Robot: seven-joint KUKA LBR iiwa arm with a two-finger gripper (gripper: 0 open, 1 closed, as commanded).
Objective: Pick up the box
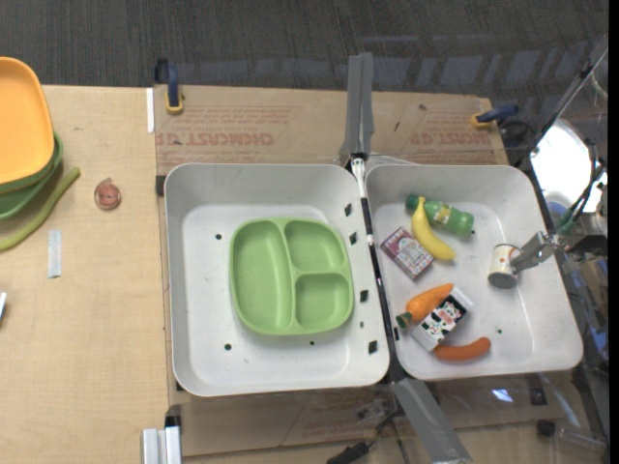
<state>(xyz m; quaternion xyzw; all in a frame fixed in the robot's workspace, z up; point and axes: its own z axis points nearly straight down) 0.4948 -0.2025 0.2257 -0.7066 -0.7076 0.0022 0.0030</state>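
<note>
Box, small pink-maroon carton, lies flat in right white bin nr its left wall, beside yellow banana. Metal hand w/ small can, by right wall.

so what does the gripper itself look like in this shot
The gripper shows as a slim metallic silver piece reaching in over the right bin, with a pale rounded end near the bin's right side. Behind it sits darker hardware at the frame's edge, with thin cables running up toward the top right. It is too small and blurred to make out markings.
</note>
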